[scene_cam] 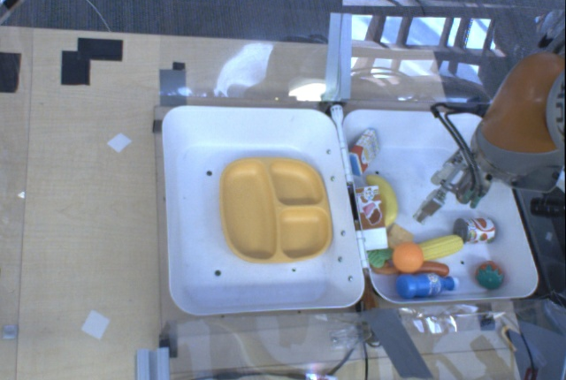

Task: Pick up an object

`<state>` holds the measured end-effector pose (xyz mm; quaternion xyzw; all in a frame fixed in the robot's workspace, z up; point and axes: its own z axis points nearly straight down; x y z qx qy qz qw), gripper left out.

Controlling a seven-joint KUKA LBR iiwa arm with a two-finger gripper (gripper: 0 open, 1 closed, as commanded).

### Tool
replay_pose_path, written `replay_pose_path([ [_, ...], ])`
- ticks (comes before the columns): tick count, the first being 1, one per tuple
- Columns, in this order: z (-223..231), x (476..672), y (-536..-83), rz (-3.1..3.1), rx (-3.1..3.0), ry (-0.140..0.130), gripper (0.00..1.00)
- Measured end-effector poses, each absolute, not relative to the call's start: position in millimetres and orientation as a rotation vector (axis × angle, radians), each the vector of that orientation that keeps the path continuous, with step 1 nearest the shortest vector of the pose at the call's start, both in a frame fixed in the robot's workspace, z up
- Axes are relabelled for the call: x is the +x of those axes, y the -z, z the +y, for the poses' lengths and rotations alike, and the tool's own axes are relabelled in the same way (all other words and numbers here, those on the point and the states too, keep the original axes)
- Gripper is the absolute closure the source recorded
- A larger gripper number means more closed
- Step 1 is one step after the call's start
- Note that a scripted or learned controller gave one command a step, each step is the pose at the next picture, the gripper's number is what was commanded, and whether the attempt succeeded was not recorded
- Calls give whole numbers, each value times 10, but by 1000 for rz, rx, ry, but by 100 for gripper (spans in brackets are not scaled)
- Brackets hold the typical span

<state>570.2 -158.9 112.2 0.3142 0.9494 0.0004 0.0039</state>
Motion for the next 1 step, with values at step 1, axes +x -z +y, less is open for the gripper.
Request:
replay_pose_path([
  [1, -1247, 6552, -873, 2823, 1359, -4, 0],
])
